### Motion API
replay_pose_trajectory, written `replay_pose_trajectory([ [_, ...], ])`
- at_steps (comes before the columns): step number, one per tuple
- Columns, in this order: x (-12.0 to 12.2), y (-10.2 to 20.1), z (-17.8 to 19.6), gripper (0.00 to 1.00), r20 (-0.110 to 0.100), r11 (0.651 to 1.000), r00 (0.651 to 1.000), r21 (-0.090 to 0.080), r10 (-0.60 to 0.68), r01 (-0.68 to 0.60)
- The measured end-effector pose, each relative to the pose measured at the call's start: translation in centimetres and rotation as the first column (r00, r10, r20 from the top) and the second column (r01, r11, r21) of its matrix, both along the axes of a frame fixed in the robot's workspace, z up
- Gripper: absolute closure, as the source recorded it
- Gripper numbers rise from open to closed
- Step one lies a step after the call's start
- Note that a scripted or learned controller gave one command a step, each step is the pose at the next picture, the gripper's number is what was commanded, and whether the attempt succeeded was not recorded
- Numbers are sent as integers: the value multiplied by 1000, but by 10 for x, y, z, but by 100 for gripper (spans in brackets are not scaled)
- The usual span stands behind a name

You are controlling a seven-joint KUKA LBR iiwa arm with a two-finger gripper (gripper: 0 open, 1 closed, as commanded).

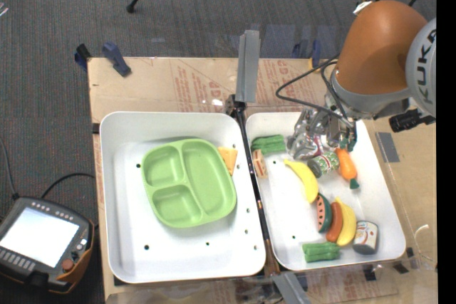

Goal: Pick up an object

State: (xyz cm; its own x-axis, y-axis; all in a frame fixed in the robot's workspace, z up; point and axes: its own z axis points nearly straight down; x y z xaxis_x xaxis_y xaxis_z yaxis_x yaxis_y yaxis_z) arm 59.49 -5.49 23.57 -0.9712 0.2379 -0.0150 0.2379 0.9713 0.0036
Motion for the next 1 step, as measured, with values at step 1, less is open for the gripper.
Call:
replay_pose_trajectory([
  [1, -20, -83, -129, 100, -20, 952, 952, 4, 306, -306],
])
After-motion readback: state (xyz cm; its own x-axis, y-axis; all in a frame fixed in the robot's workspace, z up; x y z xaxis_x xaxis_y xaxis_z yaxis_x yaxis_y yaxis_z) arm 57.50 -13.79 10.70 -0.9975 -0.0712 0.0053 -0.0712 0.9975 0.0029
